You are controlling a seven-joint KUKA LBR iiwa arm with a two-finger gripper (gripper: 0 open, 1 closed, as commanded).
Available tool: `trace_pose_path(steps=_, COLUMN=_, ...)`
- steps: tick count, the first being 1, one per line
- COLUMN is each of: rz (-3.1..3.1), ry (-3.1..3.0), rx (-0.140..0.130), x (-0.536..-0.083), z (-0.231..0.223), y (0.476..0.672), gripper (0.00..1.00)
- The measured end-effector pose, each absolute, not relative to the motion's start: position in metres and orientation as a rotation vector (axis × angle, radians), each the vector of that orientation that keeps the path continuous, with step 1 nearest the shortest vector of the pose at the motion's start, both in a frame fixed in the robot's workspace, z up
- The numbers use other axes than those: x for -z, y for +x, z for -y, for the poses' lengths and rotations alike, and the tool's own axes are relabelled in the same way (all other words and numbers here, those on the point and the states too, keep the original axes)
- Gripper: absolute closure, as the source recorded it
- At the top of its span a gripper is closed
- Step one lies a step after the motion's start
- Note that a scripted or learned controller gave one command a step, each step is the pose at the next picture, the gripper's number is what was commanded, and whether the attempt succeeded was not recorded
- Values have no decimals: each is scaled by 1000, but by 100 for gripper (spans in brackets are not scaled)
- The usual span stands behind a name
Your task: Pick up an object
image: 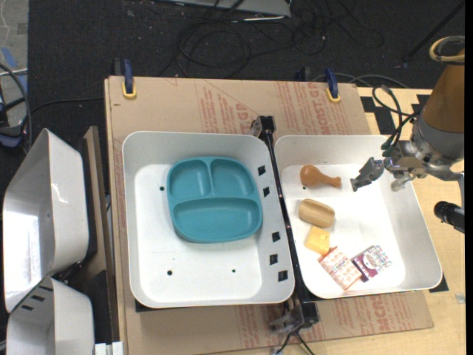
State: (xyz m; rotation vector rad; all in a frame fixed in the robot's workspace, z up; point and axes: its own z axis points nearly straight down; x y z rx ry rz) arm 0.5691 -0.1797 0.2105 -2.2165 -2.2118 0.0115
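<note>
The right bin (414, 220) holds a tan toy drumstick (318, 176) at its back left. In front of the drumstick lies a brown bread roll (316, 212), then a yellow cheese wedge (318, 239). A red-and-white packet (339, 268) and a small purple-and-white packet (372, 260) lie near the front wall. My gripper (378, 183) hovers over the back of the right bin, to the right of the drumstick. It is open with nothing between its fingers (363, 176).
In the left bin (140, 220) sits a teal divided plate (214, 199). A dark divider with clips (277, 213) runs between the bins. Cables (389, 106) trail from the arm at the back right. White tubs (44, 205) stand off the bench's left side.
</note>
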Motion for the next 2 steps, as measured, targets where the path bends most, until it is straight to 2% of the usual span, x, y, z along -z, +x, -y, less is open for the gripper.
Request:
trace_pose_path(steps=1, rz=2222, ry=-2220, rx=-1, x=-217, z=179, y=572, gripper=0)
trace_pose_path(steps=2, rz=2218, ry=-2221, rx=-4, x=-168, z=188, y=575, gripper=0)
